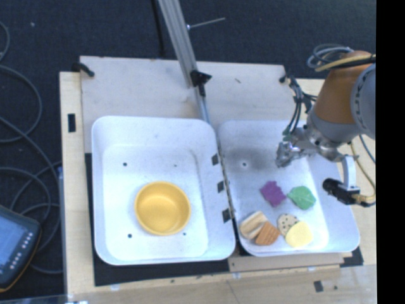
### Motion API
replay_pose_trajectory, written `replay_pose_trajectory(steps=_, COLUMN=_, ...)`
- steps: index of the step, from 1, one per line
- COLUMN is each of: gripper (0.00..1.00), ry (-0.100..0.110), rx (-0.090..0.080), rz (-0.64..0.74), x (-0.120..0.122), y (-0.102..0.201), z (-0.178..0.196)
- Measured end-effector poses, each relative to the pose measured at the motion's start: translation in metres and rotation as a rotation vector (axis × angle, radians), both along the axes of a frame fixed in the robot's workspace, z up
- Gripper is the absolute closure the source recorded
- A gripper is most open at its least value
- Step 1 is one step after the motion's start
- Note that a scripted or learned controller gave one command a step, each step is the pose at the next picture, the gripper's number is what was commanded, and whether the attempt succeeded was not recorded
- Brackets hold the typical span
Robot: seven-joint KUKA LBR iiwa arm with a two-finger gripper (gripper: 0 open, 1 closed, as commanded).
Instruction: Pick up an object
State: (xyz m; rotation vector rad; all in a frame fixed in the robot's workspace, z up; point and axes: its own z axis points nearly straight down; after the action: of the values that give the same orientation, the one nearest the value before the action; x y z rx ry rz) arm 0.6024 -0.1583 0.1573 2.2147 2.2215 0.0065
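Several small objects lie in the right bin (pixel 253 141) near its front: a purple block (pixel 273 193), a green piece (pixel 302 197), a yellow piece (pixel 299 234), a spotted tan cookie (pixel 286 221), an orange-brown piece (pixel 267 235) and a tan bread-like piece (pixel 252 222). My gripper (pixel 284 153) hangs over the right bin's back right part, above and behind the purple block, apart from all the objects. A yellow bowl (pixel 162 207) sits in the left bin (pixel 114 138).
A slanted aluminium post (pixel 180 37) rises behind the divide between the bins. Cables loop off the arm's wrist (pixel 345 192) at the right bin's right rim. A tablet (pixel 14 246) and cables lie on the floor at left.
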Motion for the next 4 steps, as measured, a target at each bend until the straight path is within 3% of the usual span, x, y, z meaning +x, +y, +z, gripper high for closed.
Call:
replay_pose_trajectory(steps=1, gripper=1.00, ry=-0.002, rx=-0.001, rz=0.002, x=0.002, y=-0.001, z=0.055)
replay_pose_trajectory(steps=2, gripper=1.00, ry=0.005, rx=0.002, rz=0.004, x=0.005, y=0.054, z=0.051)
replay_pose_trajectory(steps=4, gripper=1.00, ry=0.003, rx=0.002, rz=0.005, x=0.007, y=0.151, z=0.084)
